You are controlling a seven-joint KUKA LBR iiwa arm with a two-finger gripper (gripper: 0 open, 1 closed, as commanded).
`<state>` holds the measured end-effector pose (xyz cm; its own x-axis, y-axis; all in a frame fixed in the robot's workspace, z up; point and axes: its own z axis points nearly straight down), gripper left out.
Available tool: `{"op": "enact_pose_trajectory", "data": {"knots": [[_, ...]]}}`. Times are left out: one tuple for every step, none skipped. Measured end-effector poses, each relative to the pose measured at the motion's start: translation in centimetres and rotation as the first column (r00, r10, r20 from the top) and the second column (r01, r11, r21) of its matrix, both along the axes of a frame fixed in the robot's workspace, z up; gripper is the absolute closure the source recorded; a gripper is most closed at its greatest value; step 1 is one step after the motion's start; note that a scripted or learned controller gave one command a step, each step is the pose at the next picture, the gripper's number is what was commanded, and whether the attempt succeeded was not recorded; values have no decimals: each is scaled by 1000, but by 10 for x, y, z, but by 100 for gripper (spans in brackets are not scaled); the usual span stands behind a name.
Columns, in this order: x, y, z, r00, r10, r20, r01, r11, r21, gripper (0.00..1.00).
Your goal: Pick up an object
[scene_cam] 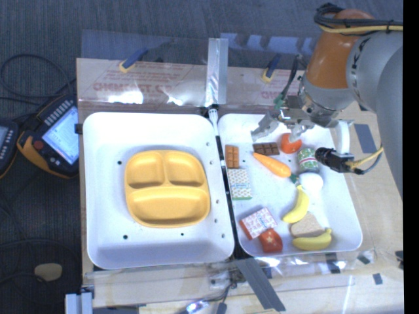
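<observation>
While hand hovers spread, carrot near bin wall.

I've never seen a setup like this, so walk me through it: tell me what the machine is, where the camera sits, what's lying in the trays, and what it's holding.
One fixed camera looks down at a slant on a bench. The grey machine with the orange band is a robot arm reaching in from the right; its gripper is its two-finger hand, open here and holding nothing.

Two shallow white bins sit side by side. The left bin holds a yellow divided plate. The right bin holds toy food: a carrot, two bananas, a bread slice, a small bottle and some small boxes. The gripper hovers over that bin's far end, above a brown bar.
</observation>
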<state>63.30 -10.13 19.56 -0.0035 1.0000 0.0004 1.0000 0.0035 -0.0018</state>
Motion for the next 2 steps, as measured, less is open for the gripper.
{"op": "enact_pose_trajectory", "data": {"knots": [[17,-34,-107,998,64,10,-64,998,-5,0],[17,-34,-97,998,64,11,-64,998,-5,100]]}}
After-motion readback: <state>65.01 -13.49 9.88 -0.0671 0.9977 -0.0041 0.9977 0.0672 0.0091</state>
